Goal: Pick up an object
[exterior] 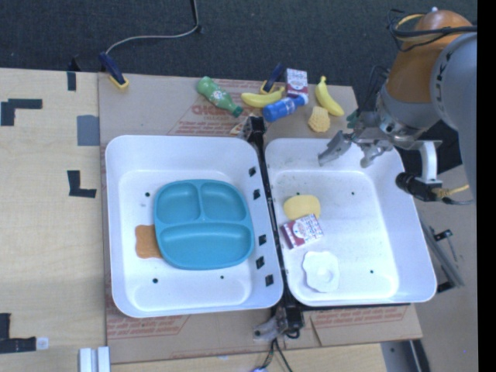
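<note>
My gripper (350, 153) hangs over the far edge of the right bin (403, 231), fingers spread apart with nothing between them. Below it and to its left in that bin lie a yellow bun-shaped piece (301, 205), a small red-and-white carton (302, 230) and a white fried-egg piece (320, 270). In the left bin (128, 169) rests a blue divided plate (204, 223), with an orange slice (145, 241) partly tucked under its left rim.
Beyond the bins on the cardboard lie a green bottle (218, 96), two bananas (262, 98) (328, 98), a blue bottle (284, 108), a small carton (297, 80) and a yellow piece (318, 119). A black clip strip (261, 200) joins the bins.
</note>
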